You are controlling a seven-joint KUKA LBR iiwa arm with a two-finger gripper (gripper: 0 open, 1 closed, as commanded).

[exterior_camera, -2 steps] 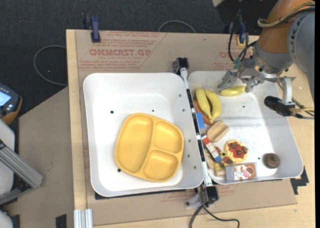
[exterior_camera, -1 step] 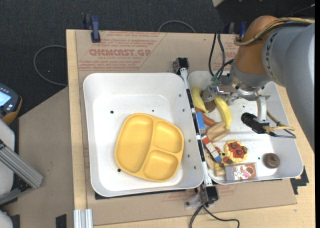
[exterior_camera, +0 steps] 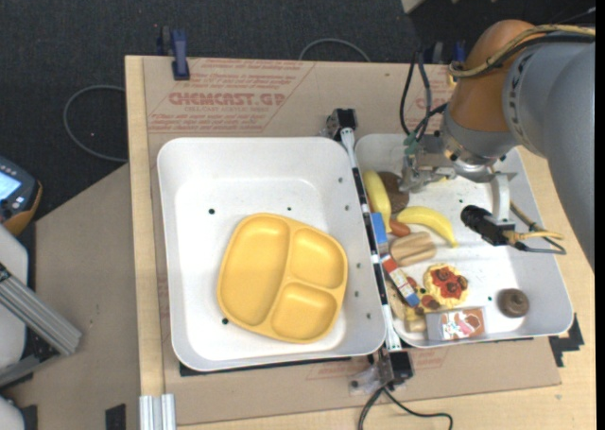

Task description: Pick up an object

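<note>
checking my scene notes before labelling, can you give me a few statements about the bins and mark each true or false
1. The yellow divided plate lies in the left bin. True.
2. The plate has food in its compartments. False: all three compartments are bare.
3. A banana lies in the right bin, near the gripper. True.
4. The chocolate donut sits on the yellow plate. False: it lies in the right bin, near its lower right corner.
5. The arm reaches over the left bin. False: it is over the upper part of the right bin.
</note>
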